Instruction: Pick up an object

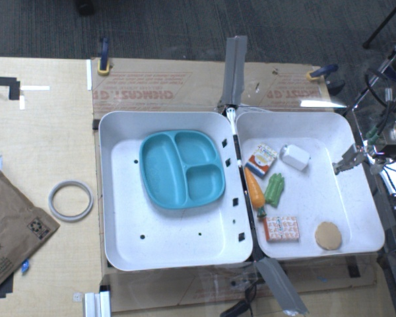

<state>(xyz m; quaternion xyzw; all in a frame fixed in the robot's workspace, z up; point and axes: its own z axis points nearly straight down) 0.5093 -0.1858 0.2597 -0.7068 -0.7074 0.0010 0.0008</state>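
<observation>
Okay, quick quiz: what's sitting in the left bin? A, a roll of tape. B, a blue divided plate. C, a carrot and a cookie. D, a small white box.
B: the blue divided plate lies alone in the left bin; the carrot, cookie and small white box are in the right bin, and the roll of tape rests on the bench outside both.
</observation>
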